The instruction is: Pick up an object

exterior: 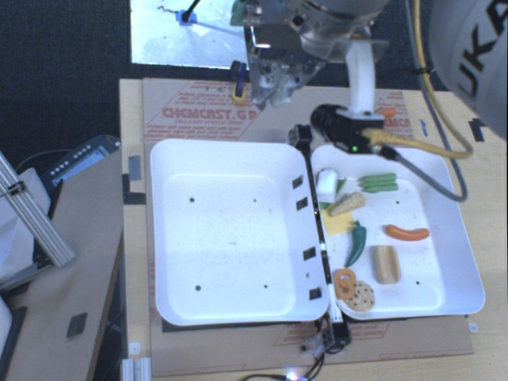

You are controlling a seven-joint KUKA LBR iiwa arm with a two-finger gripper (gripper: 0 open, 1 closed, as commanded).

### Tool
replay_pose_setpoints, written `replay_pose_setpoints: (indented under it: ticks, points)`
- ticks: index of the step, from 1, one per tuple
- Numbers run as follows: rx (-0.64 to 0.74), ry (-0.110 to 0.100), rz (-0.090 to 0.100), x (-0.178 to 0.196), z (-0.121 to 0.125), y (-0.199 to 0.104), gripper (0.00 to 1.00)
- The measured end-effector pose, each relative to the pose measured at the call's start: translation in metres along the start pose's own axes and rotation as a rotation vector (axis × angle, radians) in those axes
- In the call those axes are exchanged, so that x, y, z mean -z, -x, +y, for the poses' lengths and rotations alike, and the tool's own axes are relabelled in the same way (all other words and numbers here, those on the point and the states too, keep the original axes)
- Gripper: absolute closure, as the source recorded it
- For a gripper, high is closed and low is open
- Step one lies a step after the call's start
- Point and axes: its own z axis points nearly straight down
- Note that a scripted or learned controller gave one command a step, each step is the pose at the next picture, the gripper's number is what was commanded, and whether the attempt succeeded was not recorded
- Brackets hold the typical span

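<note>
- The end effector hangs high over the far edge of the surface, beyond both bins; I cannot tell its state.
- All candidate objects lie in the right bin: green pepper, orange sausage, bread roll, cookie.
- This looks like the approach step, nothing grasped yet.
- The next move calls for travel toward the right bin, then descent over one isolated piece, likely the sausage.

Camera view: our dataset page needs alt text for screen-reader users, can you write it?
A grey robot arm's gripper hangs above the bench behind two shallow white bins, holding nothing visible. The right bin holds small toy foods, among them a green pepper, an orange sausage, a bread roll and a cookie. The left bin sits beside it.
</note>
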Motion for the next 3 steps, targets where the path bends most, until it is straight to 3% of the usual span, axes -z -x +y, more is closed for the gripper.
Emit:
replay_pose_setpoints:
  ticks: [1,3]
  points:
    - [-0.003,0.0,-0.001,0.0,-0.02,-0.015,1.0]
    - [-0.004,0.0,-0.002,0.0,-0.043,-0.014,1.0]
